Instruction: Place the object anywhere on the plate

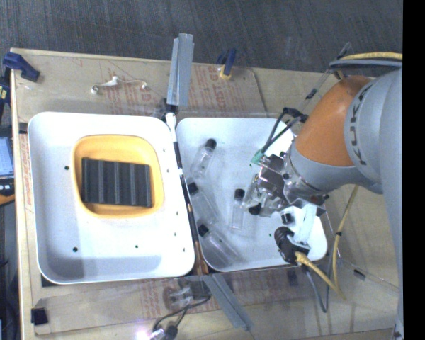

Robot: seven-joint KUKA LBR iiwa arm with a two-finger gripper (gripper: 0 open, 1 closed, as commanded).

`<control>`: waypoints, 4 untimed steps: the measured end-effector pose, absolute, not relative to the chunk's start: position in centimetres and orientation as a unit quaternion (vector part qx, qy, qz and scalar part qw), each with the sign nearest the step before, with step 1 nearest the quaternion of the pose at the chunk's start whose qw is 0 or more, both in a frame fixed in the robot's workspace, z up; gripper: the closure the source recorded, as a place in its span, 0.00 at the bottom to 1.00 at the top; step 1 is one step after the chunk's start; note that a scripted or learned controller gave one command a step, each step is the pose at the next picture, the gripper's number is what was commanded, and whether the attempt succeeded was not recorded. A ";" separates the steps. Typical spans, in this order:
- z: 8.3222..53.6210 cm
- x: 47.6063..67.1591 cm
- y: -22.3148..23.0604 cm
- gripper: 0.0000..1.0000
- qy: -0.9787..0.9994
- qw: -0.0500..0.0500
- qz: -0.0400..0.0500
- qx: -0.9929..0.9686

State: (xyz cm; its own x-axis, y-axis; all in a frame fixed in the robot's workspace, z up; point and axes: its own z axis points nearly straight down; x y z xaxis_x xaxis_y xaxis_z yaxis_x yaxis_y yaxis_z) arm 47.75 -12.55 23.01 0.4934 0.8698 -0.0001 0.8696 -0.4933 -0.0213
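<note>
A yellow plate (117, 144) lies in the left bin (49, 211), and a dark grey ridged block (117, 183) rests on its middle. Several clear plastic tubes with black caps are scattered in the right bin (227, 129). One tube (205, 158) lies near the bin's far left. Another (237, 212) is in the middle, and a third (217, 245) lies near the front left corner. My gripper (257, 202) is low in the right bin, just right of the middle tube. I see nothing clearly held in it.
The grey arm with its orange band (326, 133) covers the right part of the right bin. A black connector with a yellow cable (292, 250) hangs near the bin's front right corner. Metal brackets (180, 66) and blue clamps (20, 64) sit around the bench edges.
</note>
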 end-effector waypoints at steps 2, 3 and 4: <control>22.0 57.8 -4.4 1.00 -0.632 0.002 0.001 -0.775; 20.4 59.8 -1.8 1.00 -0.725 0.002 0.001 -0.689; 19.1 60.8 -0.2 1.00 -0.747 0.002 0.001 -0.665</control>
State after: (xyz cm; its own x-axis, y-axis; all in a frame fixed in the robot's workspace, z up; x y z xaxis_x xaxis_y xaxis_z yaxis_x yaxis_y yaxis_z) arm 60.82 -0.18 19.12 -0.1169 0.9931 0.0014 0.9931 0.1169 -0.0034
